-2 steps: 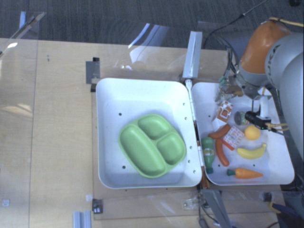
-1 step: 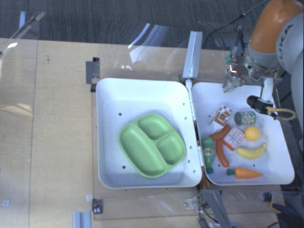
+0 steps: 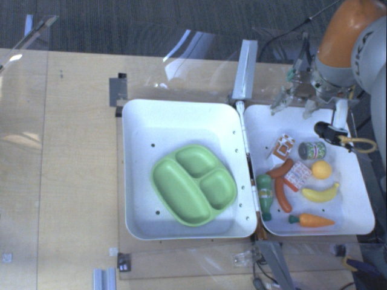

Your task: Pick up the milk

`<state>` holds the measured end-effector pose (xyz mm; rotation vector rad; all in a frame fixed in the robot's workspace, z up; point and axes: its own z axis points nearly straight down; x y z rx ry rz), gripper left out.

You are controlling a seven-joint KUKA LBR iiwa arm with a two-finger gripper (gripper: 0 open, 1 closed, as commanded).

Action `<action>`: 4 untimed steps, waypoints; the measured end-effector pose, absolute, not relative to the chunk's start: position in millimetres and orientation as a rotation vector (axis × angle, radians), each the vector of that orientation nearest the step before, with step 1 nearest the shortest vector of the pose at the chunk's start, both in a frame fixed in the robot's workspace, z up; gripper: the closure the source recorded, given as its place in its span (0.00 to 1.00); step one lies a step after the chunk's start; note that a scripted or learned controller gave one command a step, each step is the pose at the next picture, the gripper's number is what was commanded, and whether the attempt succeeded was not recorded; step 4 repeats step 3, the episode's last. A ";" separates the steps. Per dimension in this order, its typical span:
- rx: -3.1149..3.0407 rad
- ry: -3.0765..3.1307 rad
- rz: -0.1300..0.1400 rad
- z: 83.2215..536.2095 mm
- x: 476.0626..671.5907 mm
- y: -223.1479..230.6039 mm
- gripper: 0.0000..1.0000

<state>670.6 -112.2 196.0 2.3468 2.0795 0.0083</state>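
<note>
Milk carton point(image 3: 284, 145) — a small box with a red and white pattern — lies in the right bin point(image 3: 363, 222), near that bin's upper left part, a little below and to the left of the hand point(image 3: 300, 95). The hand hangs over the bin's far edge, apart from the carton and touching none of the things; its metal fingers point(image 3: 284, 99) point down and stand spread, with nothing between them.

Just right of the carton, and below the hand, stands a small can point(image 3: 312, 150) with a green label. Below the can sits a lemon point(image 3: 321, 170), and below that a banana point(image 3: 320, 193). A small red-and-white checked packet point(image 3: 298, 175) lies between the carton and the banana, resting across two sausages point(image 3: 282, 186) that run down toward the bin's near side. A green bottle point(image 3: 265, 196) lies just beside the sausages, against the bin's left wall. A carrot point(image 3: 312, 220) lies farthest from the hand, near the bin's front edge.

The left bin point(image 3: 139, 125) sits well to the left of the hand and holds a green divided plate point(image 3: 193, 184) with three compartments. Both bins rest side by side on the wooden bench point(image 3: 60, 162). The arm point(image 3: 344, 35) — grey with its orange band — reaches in from the upper right, above the hand.
</note>
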 end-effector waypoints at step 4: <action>2.262 2.173 0.010 187.0 659.8 -58.5 1.00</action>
